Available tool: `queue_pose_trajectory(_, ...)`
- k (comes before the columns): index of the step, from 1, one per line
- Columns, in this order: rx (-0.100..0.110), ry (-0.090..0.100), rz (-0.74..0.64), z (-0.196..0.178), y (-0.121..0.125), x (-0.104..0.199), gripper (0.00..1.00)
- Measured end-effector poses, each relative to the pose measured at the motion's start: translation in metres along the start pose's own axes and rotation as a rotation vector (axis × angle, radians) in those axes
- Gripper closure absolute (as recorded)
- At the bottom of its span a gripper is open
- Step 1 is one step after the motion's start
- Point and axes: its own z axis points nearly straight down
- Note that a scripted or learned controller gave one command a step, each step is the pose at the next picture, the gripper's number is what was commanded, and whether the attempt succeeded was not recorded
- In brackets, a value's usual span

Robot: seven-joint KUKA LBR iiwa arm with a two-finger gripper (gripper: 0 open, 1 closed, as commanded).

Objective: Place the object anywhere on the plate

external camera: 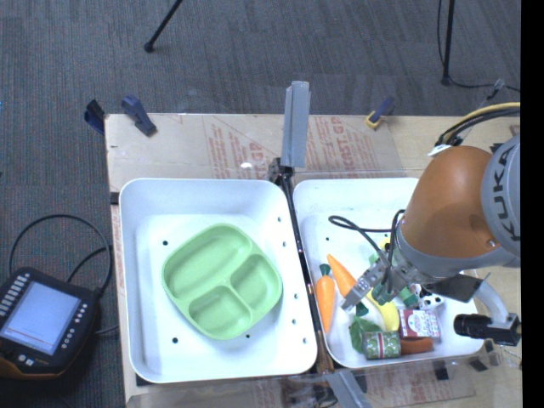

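Camera view: carrot [325, 303] lengthwise up-down, green top away, beside plate [223, 280]; gripper [367, 289] state unclear.

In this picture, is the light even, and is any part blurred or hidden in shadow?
Camera view: light is soft and even, the green plate sharp with faint shadow; the gripper slightly soft against cluttered toys; the arm darkens the right bin beneath it.

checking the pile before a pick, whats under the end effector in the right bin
Below the end effector in the right bin lie two carrots, something yellow, a green can and a red carton. The arm covers whatever lies farther right.
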Motion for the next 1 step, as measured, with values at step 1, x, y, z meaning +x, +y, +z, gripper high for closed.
queue_pose_trajectory(1, 0.002, -0.001, 0.094, -0.0799, 0.0183, 0.0035, 1.00)
